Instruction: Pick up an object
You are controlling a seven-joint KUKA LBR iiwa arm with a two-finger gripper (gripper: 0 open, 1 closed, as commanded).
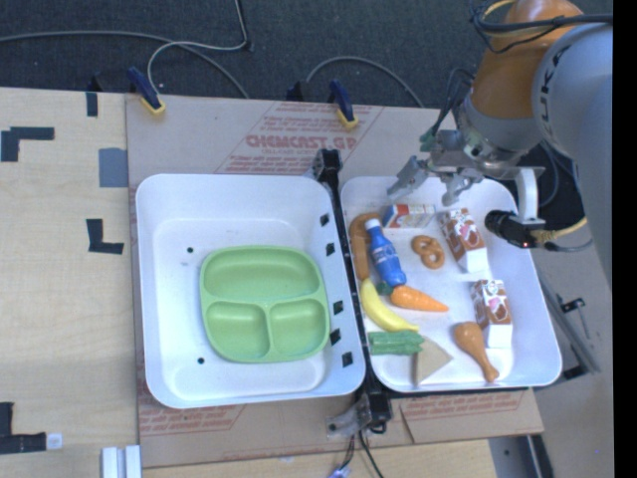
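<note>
now, your two-finger gripper (435,179) hangs over the far left part of the right white bin (545,317), fingers spread apart with nothing between them. the task names no particular object, so judge by what lies nearest: just below the fingertips sits a small flat white packet with red and blue print (408,212), close against the bin's far wall. it looks light and thin, probably a card or sachet; lying flat, it gives the fingers little edge to catch, and it may slide against the smooth bin floor.

easier choices lie close by. the blue plastic bottle with a white cap (383,254) looks rigid and light; take it across its middle, though a round body can roll out of a pinch. the small brown pretzel (430,251) is likely a stiff toy piece, low and awkward. the orange toy carrot (420,299) and yellow toy banana (382,309) touch each other, so closing on one may push the other. two brown-and-white cake slices (465,240) (494,313) stand blocky and look graspable across their sides.

the left white bin (159,267) holds a green divided plate (264,302), well apart from the gripper.

hard to read: the packet's thickness, a brown object (358,235) half tucked behind the bottle, and how high the fingertips sit above the bin floor.
</note>
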